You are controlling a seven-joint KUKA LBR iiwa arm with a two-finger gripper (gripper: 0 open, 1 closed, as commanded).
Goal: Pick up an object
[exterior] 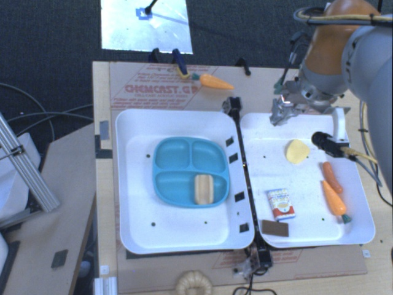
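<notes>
- Camera view: the gripper (281,112) of the grey-and-orange arm (344,42) hangs over the far edge of the right bin (362,226); whether it is released or clenched cannot be told from this angle, and nothing shows in its grasp.
- In the right bin lie a yellow round piece (297,152), a red sausage (331,177) just beside a carrot (334,200), a small juice carton (280,203) and a brown block (274,228) at the near edge.
- The left bin (141,226) bears a blue divided plate (191,171) with a bread slice (204,188) in its near-right compartment.
- A second carrot (212,81) rests on the cardboard behind the bins.
</notes>
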